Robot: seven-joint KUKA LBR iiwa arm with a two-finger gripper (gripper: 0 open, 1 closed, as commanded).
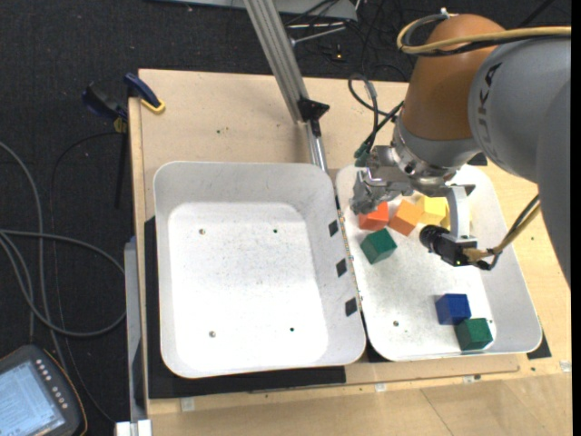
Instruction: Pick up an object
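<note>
Beside claw (370,200), blocks (406,218) crowd, seemingly touching.

A light brown worktop (227,116) holds two flat white bins side by side — the left bin (245,266) and the right bin (508,280) — touching in the middle.

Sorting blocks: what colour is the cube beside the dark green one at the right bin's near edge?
Blue cube, camera view.
</note>
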